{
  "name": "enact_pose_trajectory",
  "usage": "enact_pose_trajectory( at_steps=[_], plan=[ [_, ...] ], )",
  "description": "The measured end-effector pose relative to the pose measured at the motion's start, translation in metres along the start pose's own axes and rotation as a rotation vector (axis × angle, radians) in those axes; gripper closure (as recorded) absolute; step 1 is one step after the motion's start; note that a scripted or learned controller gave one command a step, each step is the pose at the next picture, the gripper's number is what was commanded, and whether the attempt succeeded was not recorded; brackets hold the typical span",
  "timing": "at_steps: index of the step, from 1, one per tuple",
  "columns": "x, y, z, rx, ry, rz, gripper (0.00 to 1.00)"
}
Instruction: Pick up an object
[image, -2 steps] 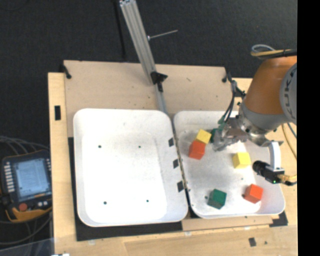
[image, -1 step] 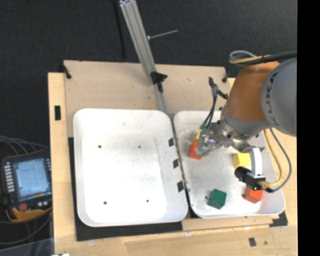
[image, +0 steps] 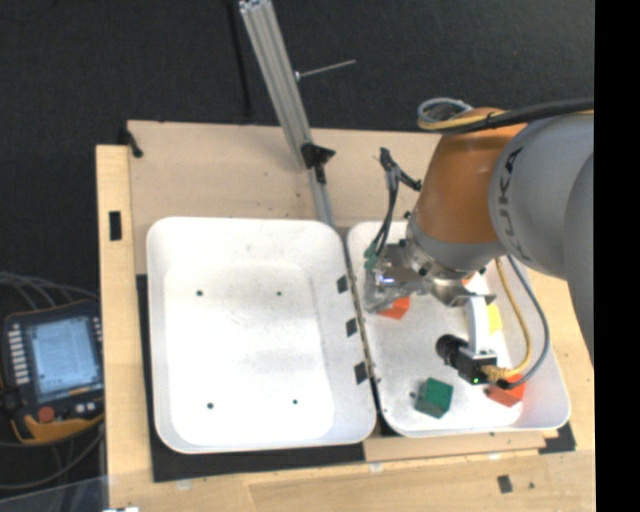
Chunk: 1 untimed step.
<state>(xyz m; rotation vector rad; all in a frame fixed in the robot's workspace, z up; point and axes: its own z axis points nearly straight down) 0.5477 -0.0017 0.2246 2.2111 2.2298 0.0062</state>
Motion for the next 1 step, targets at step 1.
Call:
enact_pose_trajectory(
  at_steps=[1],
  plan=[
    [0.058, -0.0049, -0.0106, 0.0, 0.001, -0.001, 1.0]
  ],
)
